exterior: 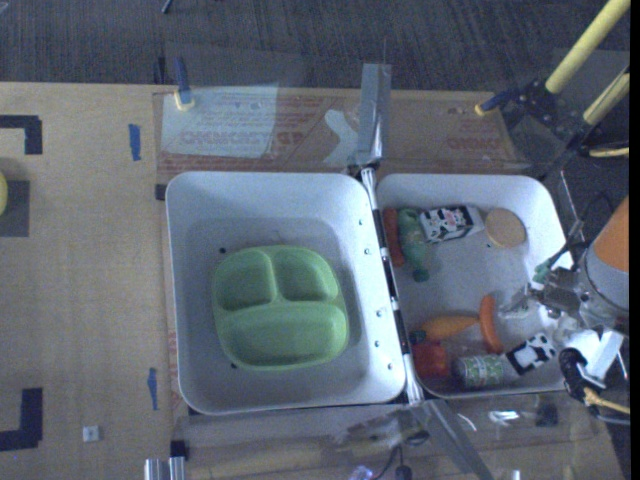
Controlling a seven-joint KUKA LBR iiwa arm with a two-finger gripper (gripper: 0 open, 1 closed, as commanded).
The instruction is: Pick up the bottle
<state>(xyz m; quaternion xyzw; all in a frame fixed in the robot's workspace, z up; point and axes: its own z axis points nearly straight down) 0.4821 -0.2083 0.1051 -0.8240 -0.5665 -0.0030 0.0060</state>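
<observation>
Bottle lies in the right bin, against its left wall toward the far end, green body with a red part beside it. Not yet lifted; nothing of the pick is done as far as shown.

Gripper sits over the right edge of the same bin, well apart from the bottle. Cannot tell how it is set; metal parts too cluttered to read.

Judgement: whole approach, grasp and lift remain.

Room: bottle is hemmed by the bin wall on its left and a black-and-white carton just beside it on the right. Middle of the bin floor is bare. Near end is crowded with an orange piece, a can and a second carton. Left bin holds a green tray.
</observation>
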